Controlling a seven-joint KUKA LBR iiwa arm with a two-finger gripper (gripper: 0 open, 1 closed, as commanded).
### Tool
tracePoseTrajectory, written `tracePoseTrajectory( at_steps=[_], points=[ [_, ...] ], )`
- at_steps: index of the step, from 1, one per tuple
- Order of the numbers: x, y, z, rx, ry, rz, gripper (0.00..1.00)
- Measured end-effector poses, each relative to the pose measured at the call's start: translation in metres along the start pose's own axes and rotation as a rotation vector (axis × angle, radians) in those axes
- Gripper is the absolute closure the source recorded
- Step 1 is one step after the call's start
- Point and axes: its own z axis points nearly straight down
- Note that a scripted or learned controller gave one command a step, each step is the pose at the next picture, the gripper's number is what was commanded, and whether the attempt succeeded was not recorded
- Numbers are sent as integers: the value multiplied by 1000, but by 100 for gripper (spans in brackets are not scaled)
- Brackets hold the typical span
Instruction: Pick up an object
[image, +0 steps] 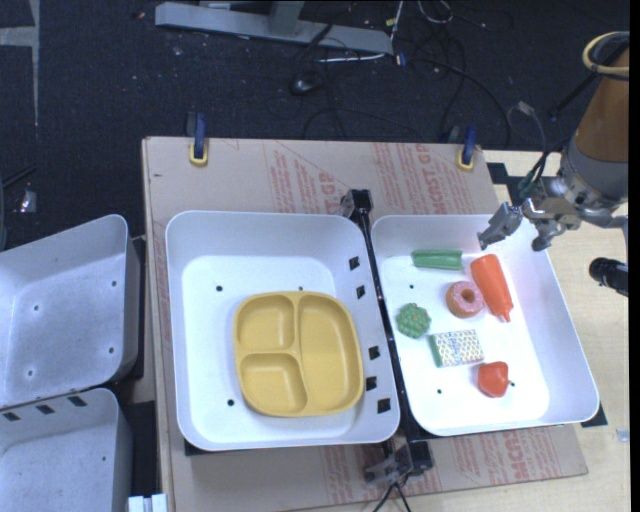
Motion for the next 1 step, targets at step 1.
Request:
tracePoseTrajectory(
  at_steps=[1],
  points=[
    [6,1,63,2,1,0,0]
  ],
)
